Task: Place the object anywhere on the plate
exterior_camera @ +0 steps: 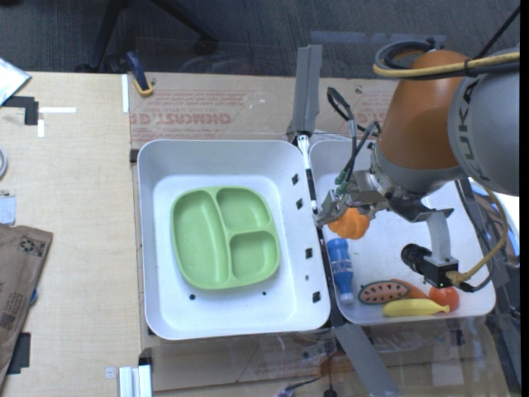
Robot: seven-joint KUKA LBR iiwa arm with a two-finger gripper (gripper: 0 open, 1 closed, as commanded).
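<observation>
A green divided plate (223,236) lies in the left white bin (157,304). My gripper (345,211) hangs over the left part of the right bin (479,300), close to the wall between the two bins. It is shut on a small round orange object (354,223), which shows between and just below the fingers. The orange object sits to the right of the plate, beyond the dividing wall. The grey arm with its orange band (421,114) covers the back of the right bin.
In the right bin lie a blue bottle (340,269), a brown oval toy (387,290), a yellow banana (413,308) and a red toy (443,297). A black camera mount (430,263) hangs off the wrist. Cables loop above the arm.
</observation>
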